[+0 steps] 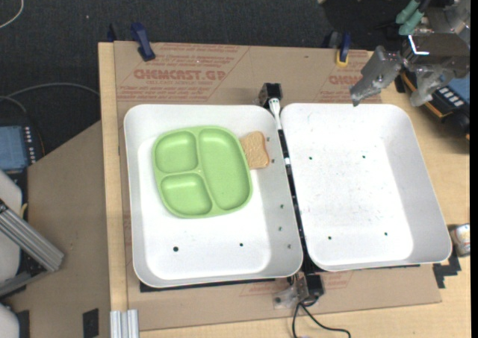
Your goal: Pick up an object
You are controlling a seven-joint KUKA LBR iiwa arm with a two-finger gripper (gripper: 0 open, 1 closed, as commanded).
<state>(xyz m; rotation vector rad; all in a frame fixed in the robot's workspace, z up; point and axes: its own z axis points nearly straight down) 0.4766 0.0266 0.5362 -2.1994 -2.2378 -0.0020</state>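
The robot's grey metal hand point(366, 86) is hanging above the far rim of the shallow white plastic bin on the right point(358, 254), and I cannot tell its grip from here. Nothing is showing in it. Well off to its side, across the divide, a green three-compartment plastic plate point(202, 172) is lying in the other white bin point(209, 254), with a tan biscuit-like piece point(256, 150) touching the plate's nearer edge. As I judge it, the picking is not yet started; reaching, closing and lifting are all remaining.

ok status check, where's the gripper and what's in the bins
Gripper at right bin's far edge, nothing held. Green divided plate and tan cracker-like piece in left bin, touching. Nothing blocking.
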